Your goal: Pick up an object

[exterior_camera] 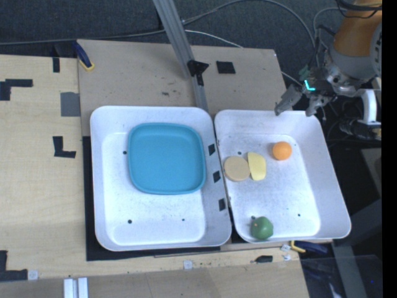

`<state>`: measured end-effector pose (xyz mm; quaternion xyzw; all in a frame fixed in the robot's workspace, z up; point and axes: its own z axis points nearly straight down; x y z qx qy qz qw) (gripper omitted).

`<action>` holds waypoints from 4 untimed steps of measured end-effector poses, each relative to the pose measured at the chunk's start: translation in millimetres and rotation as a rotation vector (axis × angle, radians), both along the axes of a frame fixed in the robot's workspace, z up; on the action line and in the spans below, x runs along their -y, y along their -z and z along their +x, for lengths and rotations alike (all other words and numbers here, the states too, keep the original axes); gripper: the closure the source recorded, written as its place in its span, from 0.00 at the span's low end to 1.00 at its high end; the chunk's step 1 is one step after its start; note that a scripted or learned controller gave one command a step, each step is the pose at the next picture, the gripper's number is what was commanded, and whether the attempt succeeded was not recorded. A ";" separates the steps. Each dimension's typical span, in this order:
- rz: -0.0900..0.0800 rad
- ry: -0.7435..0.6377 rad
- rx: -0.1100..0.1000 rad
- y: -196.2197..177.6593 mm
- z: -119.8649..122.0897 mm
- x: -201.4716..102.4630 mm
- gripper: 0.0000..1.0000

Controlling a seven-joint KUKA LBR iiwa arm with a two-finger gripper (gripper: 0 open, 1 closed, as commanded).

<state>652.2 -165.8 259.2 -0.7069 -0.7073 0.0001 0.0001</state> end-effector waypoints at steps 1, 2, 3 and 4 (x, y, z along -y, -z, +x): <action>0.000 0.000 0.000 0.1 0.0 0.0 0.00; 0.001 0.000 -0.005 60.6 4.6 -5.6 0.00; 0.001 0.000 -0.006 119.0 11.7 -9.7 0.00; 0.000 0.000 -0.004 172.0 10.7 -10.4 0.00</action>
